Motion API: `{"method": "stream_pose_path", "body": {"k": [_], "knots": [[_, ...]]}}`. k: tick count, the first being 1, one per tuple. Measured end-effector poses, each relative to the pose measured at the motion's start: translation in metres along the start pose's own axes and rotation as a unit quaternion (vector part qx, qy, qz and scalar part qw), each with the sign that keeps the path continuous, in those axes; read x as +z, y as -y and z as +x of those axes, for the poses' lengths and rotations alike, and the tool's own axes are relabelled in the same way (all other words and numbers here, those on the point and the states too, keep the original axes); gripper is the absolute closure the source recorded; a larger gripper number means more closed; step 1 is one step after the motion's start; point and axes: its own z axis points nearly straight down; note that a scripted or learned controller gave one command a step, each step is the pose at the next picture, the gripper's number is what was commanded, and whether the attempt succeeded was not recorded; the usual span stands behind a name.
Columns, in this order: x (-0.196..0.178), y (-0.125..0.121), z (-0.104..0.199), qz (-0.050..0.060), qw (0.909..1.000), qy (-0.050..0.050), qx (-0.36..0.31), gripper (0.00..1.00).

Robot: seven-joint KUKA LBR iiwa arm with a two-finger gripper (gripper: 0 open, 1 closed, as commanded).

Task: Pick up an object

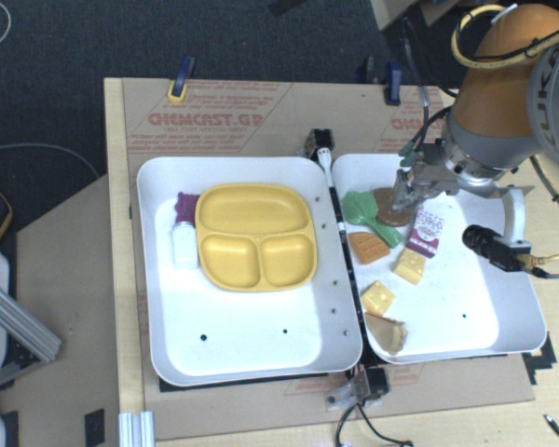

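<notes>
My gripper (405, 196) hangs low over the far left part of the right bin (503, 329). It is right above a brown round disc (389, 216), with a green item (359, 206) just to its left. A purple and white packet (427, 232) lies just right of the gripper. Nearer the front lie an orange piece (368, 246), two yellow cheese-like blocks (411, 266) (376, 298) and a tan wedge (388, 331). I see nothing lifted off the bin floor.
The left bin (233, 343) holds a yellow divided plate (256, 234) and a white bottle with a purple cap (184, 229) along its left side. A black cylindrical part (489, 245) of the arm juts over the right bin. The wall between the bins runs close to the gripper's left.
</notes>
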Motion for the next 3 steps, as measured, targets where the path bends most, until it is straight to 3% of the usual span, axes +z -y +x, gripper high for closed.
{"method": "stream_pose_path", "body": {"k": [2,3], "knots": [[0.016,-0.070,0.090,0.000,1.0000,0.000,0.001,1.00],[0.021,-0.096,0.103,0.000,1.0000,0.000,0.002,1.00]]}}
